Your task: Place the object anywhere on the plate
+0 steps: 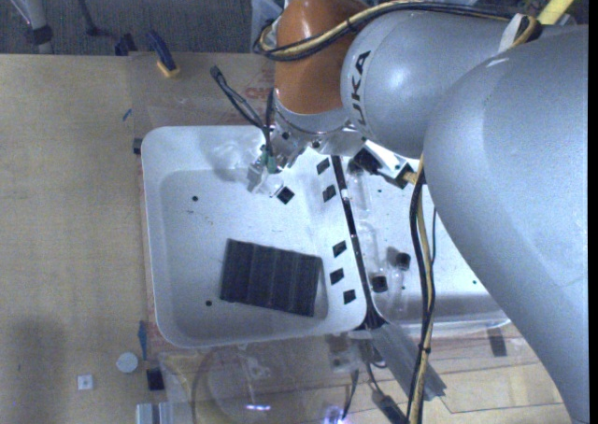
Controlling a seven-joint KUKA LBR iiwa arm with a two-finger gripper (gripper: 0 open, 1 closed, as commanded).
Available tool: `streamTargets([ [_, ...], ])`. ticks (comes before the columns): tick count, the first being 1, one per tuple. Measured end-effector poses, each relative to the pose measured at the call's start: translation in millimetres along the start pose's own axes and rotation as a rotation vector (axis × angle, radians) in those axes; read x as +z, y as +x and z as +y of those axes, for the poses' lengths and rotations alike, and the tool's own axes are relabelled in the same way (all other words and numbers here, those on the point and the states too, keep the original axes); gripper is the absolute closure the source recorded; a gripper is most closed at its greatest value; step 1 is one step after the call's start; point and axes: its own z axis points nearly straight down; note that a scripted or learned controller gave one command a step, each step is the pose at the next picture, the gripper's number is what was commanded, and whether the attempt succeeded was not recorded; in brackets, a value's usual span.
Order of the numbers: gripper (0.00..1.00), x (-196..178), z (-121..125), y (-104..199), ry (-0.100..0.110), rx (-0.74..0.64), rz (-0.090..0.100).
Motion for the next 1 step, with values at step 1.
streamTargets([
  [1, 1.00, -73.0, 31.9, 45.5, -0.005, 0.125, -0.003],
])
